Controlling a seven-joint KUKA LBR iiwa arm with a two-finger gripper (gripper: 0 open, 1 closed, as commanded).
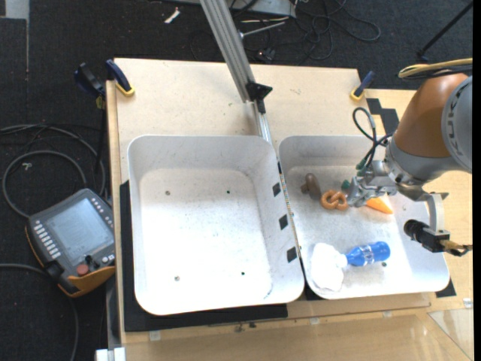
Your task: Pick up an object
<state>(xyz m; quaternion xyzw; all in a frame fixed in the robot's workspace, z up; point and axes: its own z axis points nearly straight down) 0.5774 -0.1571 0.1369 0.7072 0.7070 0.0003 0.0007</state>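
Observation:
In the right bin (301, 153) lie several small objects. An orange pretzel-shaped ring (334, 199) rests near the middle, with a small brown piece (310, 183) to its left. An orange wedge (380, 205) sits just right of the ring. A blue bottle (367, 253) lies near the front, beside a crumpled white cloth (328, 266). My gripper (359, 192) hangs low over the bin between the ring and the orange wedge, with the grey and orange arm behind it on the right.
The left bin (143, 171) stands beside the right one, sharing a raised middle wall. A metal pole (229, 40) slants over the bench's back. Clamps sit at the bench corners. A teach pendant (71, 235) lies on the floor at the left.

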